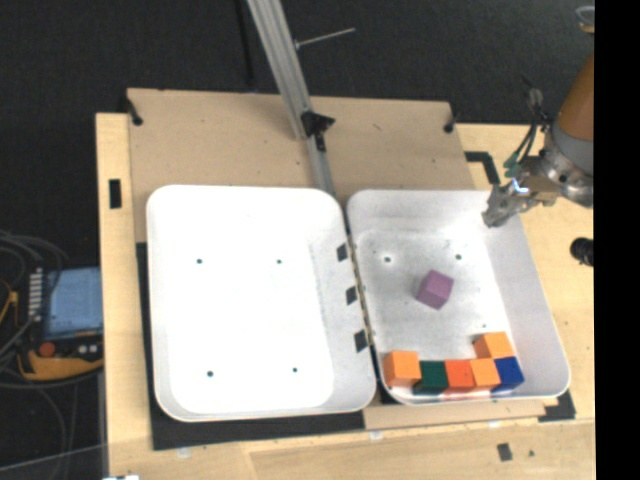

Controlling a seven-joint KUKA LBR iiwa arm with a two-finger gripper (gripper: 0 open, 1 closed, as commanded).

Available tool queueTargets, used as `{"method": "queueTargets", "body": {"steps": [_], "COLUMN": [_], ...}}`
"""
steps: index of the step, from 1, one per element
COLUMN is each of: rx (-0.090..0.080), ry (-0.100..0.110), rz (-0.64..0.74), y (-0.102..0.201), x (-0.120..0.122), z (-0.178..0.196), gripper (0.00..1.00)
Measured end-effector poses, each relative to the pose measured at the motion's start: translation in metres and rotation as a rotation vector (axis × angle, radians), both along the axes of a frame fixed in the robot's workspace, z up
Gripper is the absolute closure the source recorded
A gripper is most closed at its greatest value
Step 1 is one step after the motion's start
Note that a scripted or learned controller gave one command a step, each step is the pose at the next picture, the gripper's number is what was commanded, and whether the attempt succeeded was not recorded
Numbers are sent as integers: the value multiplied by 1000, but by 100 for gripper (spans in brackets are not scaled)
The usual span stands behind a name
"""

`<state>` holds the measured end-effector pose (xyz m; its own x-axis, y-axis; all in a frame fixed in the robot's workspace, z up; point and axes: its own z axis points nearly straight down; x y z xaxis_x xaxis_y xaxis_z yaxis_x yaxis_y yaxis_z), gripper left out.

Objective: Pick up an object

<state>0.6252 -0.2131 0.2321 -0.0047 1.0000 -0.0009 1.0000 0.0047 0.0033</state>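
Pincer (pixel 498 211): over right bin's (pixel 520 268) far right rim; whether open or closed cannot be told.
Purple cube (pixel 434 290): alone, mid right bin.
Other blocks: orange (pixel 403 366), green (pixel 432 375), blue (pixel 508 370) along near wall.
Left bin (pixel 245 298): adjoining on worktop (pixel 115 158).

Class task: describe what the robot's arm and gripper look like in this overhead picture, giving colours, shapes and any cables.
At the view's right edge, the arm shows an orange-brown rounded section above a grey metallic wrist. Thin dark and greenish cables run alongside it. The gripper is small, grey and metallic, ending in a narrow tip above the right bin's upper right corner. Finer markings are too small to make out.
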Motion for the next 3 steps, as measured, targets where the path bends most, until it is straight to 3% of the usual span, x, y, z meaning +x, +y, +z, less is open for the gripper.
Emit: {"method": "queueTargets", "body": {"steps": [2, 3], "rx": [2, 3], "ry": [4, 4], "rz": [1, 3], "y": [92, 155], "x": [-2, -3], "z": [-8, -6], "gripper": [100, 100]}}
